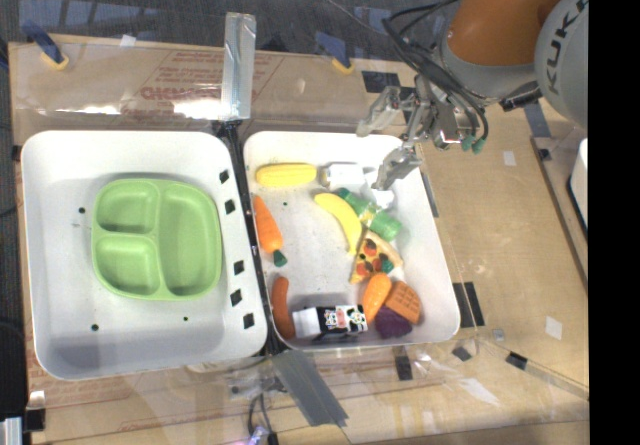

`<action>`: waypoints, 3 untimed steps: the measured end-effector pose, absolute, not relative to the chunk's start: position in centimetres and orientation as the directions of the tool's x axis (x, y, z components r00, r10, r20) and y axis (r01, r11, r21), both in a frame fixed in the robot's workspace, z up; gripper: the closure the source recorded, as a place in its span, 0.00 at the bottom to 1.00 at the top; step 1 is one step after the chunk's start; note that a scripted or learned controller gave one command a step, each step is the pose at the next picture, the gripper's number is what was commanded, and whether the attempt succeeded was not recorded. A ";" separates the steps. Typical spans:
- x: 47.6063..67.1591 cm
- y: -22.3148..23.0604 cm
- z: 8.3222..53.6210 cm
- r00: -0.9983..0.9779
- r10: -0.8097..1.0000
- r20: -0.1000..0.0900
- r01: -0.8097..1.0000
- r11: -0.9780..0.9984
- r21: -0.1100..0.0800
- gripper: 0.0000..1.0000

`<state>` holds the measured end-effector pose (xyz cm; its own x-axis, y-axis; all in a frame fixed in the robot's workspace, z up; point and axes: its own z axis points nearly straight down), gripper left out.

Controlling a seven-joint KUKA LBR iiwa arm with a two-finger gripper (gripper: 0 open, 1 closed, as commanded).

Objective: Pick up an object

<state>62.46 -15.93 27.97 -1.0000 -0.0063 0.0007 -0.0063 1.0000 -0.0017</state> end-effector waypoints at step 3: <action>61.8 -15.0 10.3 -0.962 -0.274 -0.001 -0.274 0.962 0.001 1.00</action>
<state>61.78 -14.97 10.31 -0.9618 -0.2738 -0.0010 -0.2738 0.9618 0.0010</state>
